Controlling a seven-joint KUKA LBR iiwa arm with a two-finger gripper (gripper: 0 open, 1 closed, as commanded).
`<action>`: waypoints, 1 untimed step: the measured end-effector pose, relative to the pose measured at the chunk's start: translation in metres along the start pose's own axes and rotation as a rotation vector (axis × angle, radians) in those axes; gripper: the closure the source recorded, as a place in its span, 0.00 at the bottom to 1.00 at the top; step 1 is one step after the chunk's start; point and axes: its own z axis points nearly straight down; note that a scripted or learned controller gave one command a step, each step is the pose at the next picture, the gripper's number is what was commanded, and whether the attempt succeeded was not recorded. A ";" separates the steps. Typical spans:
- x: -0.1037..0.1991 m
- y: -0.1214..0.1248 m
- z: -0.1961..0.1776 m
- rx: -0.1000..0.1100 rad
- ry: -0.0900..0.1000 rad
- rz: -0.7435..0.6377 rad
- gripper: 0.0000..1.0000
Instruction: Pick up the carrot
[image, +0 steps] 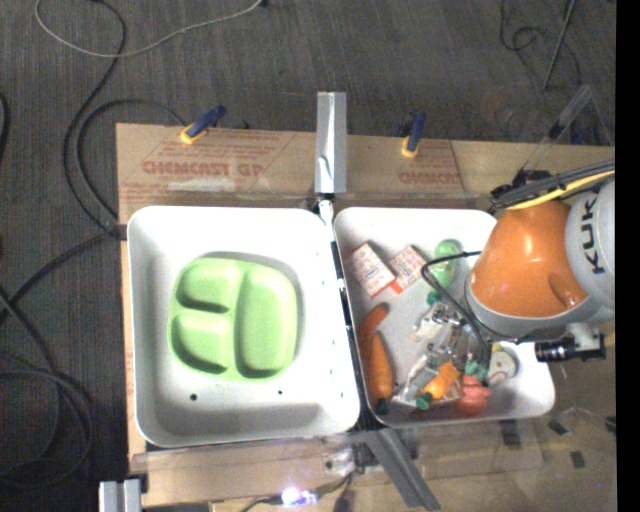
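Note:
The carrot (379, 368) is a long orange piece lying lengthwise near the left wall of the right bin (345, 290). A darker reddish-brown piece (372, 322) lies at its upper end. My gripper (436, 368) hangs low over the bin's lower middle, just right of the carrot and apart from it. It sits among small toys, with a small orange item (441, 380) right at its tip. The arm's orange band (525, 262) covers the bin's right part.
Two red-and-white small boxes (368, 268) (405, 262) and a green ball (447, 248) lie at the right bin's top. A red toy (472, 396), a green bit (425, 403) and a white round item (500, 366) crowd its bottom. The left bin (150, 240) holds a green divided tray (237, 315).

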 end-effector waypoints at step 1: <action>-0.012 0.001 0.007 -0.011 -0.021 -0.586 0.00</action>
